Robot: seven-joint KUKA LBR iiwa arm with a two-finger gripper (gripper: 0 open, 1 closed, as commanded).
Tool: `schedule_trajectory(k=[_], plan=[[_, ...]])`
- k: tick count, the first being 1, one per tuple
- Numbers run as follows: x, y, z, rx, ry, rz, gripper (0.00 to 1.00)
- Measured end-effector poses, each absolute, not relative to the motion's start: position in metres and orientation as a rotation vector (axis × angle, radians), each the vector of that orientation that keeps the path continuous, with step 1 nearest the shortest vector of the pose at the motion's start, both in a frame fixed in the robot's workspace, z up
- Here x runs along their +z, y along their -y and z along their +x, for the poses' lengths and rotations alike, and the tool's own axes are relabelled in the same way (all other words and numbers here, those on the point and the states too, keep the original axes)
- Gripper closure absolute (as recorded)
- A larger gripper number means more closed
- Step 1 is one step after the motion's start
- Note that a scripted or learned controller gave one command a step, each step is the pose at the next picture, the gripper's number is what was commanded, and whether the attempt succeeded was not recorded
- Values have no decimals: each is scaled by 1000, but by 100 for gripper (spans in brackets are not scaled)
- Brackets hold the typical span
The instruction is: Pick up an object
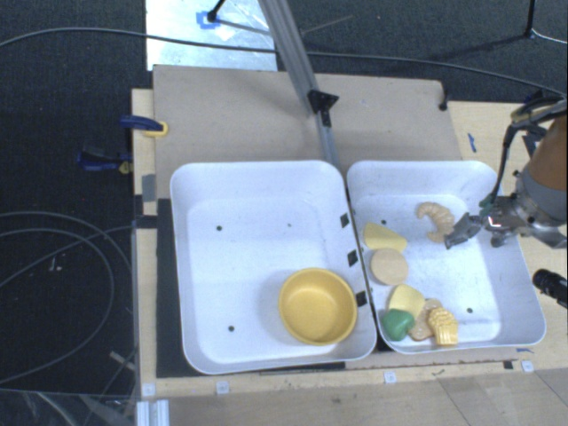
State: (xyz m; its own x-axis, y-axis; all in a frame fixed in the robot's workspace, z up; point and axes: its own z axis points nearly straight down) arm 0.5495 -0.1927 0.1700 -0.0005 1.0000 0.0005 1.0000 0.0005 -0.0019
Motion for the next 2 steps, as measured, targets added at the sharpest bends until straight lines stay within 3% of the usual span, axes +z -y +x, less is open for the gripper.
schedule_trajectory(k=[1,2], plan=[[120,190,539,2,2220,-2219,0],[133,191,541,-2,2224,-2224,100]])
